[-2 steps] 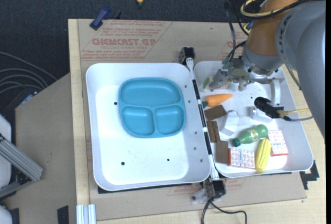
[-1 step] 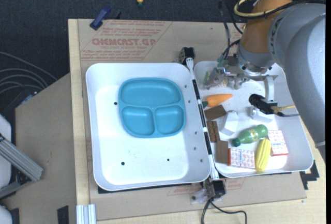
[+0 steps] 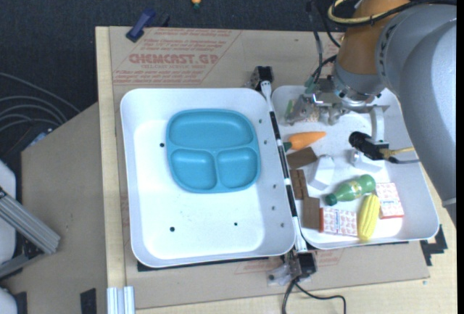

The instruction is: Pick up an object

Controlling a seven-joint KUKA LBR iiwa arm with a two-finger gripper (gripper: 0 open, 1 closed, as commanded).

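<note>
gripper [image 3: 313, 108]: low at far end of right bin [image 3: 420, 222], grip state cannot be told | targets: carrot [image 3: 307, 138] just beside it, bottle [image 3: 350, 189], corn [image 3: 368, 215] nearer front | risk: crowded items; a descent may nudge the carrot away, likely missed grasp

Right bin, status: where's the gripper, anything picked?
Gripper low at right bin far end, nothing seen held. Carrot just beside it. Corn, green bottle near end, untouched.
</note>
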